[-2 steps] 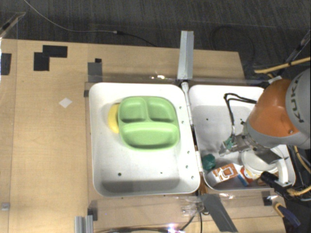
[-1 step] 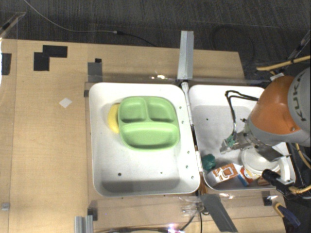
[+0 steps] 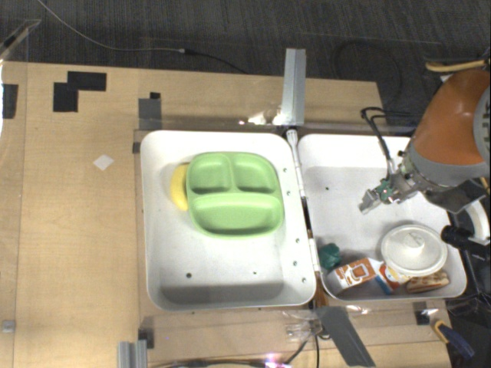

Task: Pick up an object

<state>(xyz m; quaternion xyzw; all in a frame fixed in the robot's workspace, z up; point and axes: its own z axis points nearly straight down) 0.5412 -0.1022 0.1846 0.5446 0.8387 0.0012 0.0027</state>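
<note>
- Over the right bin point(image 3: 337, 159), end effector point(image 3: 377, 196) hovers above bare floor; finger state: cannot tell.
- Step: approach. Next: shift toward white bowl point(image 3: 414, 250) or carton point(image 3: 357, 273), then descend.

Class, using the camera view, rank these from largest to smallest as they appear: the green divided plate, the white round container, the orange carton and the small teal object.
1. green divided plate
2. white round container
3. orange carton
4. teal object, partly hidden behind the bin wall, so its rank against the carton is less sure.
</note>
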